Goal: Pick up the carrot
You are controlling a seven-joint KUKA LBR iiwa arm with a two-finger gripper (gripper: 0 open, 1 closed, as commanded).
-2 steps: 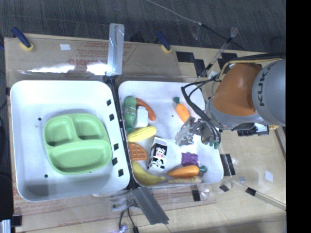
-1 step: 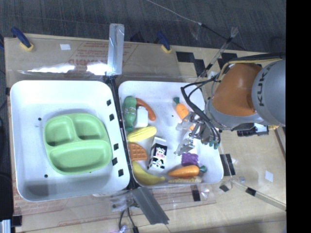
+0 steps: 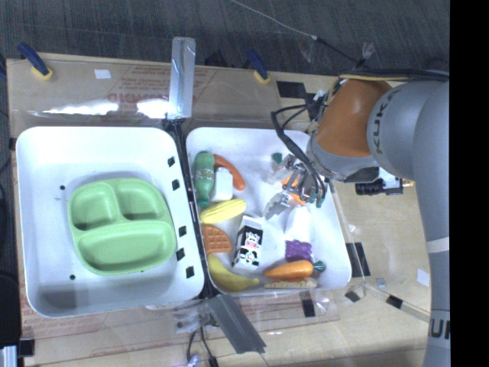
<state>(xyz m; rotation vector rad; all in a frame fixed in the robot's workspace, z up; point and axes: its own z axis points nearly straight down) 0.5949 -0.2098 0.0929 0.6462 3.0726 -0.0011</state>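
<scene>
The carrot (image 3: 289,270), orange with a green top on its right end, lies flat along the front wall of the right bin (image 3: 336,228). My gripper (image 3: 275,193) hangs over the middle of that bin, about a hand's width behind the carrot and a little to its left. Its metal fingertips (image 3: 276,205) point left and downward, spread open with nothing between them. The grey arm with the orange band (image 3: 348,125) comes in from the right above the bin's far right corner.
Purple grapes (image 3: 298,248) sit just behind the carrot, with a cow-print carton (image 3: 248,247) to their left. A banana (image 3: 229,276), waffle (image 3: 216,239), corn (image 3: 223,210), green bottle (image 3: 204,176) and orange pepper (image 3: 231,172) crowd the bin's left side. A green divided plate (image 3: 121,224) lies in the left bin.
</scene>
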